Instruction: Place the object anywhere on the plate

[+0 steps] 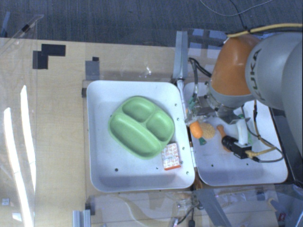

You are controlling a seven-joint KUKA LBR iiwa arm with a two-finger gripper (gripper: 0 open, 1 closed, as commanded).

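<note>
Bright, even light; glare streaks at left.

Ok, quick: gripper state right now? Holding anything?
Gripper: cannot be told; it hangs low over the right bin, beside the carrot.

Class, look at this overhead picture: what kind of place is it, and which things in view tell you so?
Probably a robotics lab test bench. A grey and orange arm works over two white bins, one holding a green divided plate, with loose cables on the floor.

Pale wooden bench (47, 141), dark carpet (118, 8)
</note>
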